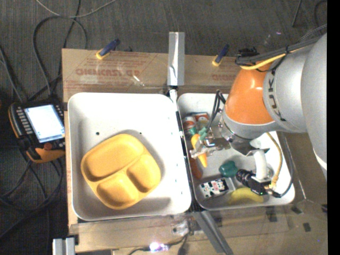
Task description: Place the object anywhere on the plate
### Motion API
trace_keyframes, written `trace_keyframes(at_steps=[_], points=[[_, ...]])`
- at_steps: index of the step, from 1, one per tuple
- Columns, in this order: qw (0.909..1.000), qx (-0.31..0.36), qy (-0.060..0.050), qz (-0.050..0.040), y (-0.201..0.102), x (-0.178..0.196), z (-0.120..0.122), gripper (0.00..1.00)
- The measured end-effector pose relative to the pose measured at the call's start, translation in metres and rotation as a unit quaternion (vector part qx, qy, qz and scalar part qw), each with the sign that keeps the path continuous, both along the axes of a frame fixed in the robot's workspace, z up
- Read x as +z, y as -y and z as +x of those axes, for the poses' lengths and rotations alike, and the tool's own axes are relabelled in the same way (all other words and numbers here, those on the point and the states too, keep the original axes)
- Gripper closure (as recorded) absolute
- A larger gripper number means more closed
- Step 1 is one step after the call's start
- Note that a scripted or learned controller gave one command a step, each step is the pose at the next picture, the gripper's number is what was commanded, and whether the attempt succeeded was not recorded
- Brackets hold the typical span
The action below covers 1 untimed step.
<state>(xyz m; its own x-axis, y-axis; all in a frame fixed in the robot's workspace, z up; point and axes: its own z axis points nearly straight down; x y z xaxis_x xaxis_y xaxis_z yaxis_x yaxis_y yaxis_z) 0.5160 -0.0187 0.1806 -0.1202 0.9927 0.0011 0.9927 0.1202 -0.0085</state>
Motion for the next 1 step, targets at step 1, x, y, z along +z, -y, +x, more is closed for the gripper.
trace_keyframes(at_steps=[1], points=[[0.9935,0.113,0.000,0.0000,-0.0399,-0.0001,0.0017,1.00]])
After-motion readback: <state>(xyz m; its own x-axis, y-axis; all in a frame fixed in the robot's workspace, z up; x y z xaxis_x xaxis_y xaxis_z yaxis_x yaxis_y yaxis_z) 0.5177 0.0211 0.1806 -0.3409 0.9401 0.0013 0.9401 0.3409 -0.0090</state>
